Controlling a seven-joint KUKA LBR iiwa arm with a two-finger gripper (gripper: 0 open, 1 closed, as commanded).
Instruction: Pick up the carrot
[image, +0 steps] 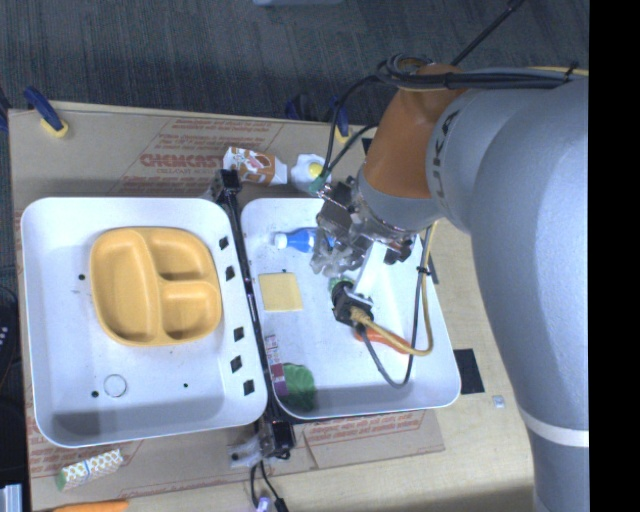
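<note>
Gripper (332, 255) hovering over far part of right bin (425, 385), just beside blue item (293, 240). Pincer state: cannot tell. Likely carrot (95, 505), an orange sliver, lying at near edge, left, outside both bins; identity unconfirmed.

Risks:
- gripper working well apart from carrot, so closing on blue item or yellow slice (281, 292) instead
- arm crossing left bin (50, 330), possibly clipping tray (155, 285)

Grey arm (520, 250), orange band (410, 140) above the wrist, steel-grey gripper (335, 258) over a white bin (312, 342). A blue piece (295, 239) lies just beside the gripper, a pale yellow square (281, 292) near it, a green lump (298, 380) farther off, and a mustard-yellow tray (155, 285) well apart.
</note>
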